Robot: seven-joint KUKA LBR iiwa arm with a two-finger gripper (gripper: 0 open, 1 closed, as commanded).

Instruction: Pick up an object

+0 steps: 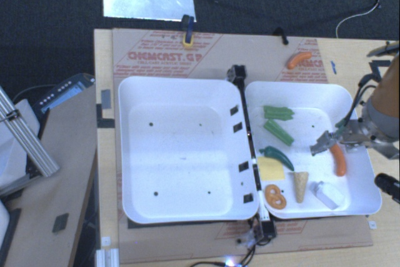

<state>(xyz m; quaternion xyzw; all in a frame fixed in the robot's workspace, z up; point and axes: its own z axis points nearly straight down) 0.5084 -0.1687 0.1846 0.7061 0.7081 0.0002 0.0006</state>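
The right bin [325, 94] holds two light green pods [278, 113] [278, 132], a dark green pepper [277, 156], a yellow square [270, 169], an orange pretzel [275, 196], a tan cone [300, 185], a white bottle [327, 194] and an orange sausage [339, 160]. My gripper [328, 142] hangs low over the right side of this bin, at the upper end of the orange sausage. Whether it touches the sausage is unclear. The grey arm [381, 112] comes in from the right edge.
The left bin [181, 147] lies beside the right one, with a black hinge strip [245, 134] between them. Another orange sausage [299, 60] lies on the cardboard behind the right bin. A yellow and blue clamp [187, 31] stands at the back.
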